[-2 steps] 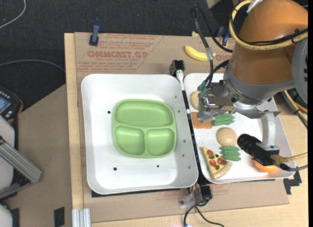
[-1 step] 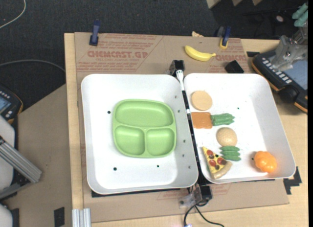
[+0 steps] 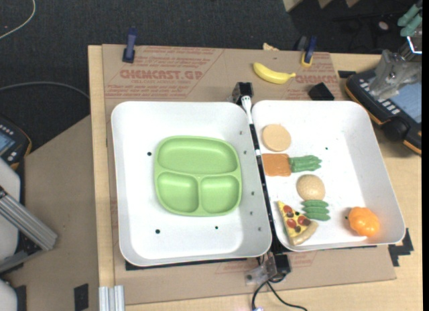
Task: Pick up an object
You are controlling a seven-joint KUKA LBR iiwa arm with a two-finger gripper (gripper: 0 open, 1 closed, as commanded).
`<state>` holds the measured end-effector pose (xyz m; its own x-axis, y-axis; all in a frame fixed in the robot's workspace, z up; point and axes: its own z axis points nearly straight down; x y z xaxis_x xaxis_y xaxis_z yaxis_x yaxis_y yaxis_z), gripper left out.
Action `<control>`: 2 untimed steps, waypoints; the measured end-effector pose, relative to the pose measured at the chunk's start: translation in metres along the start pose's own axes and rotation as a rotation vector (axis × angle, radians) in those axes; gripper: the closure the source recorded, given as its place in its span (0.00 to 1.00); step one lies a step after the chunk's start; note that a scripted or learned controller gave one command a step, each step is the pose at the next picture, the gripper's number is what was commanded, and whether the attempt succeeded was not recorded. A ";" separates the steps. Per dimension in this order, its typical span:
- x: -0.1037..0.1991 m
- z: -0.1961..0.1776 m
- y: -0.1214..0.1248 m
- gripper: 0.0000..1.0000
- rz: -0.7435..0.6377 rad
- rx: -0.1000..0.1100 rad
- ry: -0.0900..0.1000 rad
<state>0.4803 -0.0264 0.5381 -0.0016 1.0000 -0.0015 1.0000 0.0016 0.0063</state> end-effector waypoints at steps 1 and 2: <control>0.000 -0.011 0.001 1.00 -0.001 -0.004 -0.001; -0.041 0.187 -0.004 1.00 0.007 0.024 0.002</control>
<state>0.4776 -0.0677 0.3513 0.0057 1.0000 0.0004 0.9998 -0.0057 -0.0172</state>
